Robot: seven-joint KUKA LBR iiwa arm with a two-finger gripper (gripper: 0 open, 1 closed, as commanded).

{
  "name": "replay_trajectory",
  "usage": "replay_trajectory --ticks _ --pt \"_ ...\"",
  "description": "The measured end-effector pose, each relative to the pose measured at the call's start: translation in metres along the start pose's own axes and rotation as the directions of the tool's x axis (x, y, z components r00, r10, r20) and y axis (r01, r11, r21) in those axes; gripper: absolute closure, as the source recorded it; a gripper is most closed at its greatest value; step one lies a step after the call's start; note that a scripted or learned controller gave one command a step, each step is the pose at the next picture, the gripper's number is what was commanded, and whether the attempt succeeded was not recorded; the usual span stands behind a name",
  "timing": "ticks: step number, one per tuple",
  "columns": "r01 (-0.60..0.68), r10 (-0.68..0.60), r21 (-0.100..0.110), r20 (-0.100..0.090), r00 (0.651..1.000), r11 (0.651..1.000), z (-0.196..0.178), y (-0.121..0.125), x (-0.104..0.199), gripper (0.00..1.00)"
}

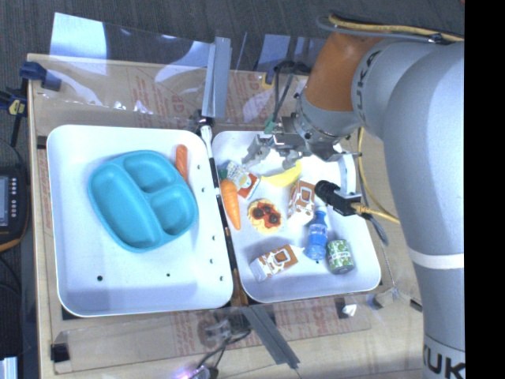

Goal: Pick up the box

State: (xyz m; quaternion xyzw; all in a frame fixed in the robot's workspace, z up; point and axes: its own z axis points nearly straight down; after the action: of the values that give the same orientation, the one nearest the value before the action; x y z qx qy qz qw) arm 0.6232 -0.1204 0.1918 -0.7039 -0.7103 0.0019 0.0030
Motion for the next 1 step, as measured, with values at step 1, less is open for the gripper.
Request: replay_trajectory --ticks 1 --pt "0.065 -0.065 0.000 0.001 0.998 0.998 0.1022 -0.0454 -0.0355 0.00"
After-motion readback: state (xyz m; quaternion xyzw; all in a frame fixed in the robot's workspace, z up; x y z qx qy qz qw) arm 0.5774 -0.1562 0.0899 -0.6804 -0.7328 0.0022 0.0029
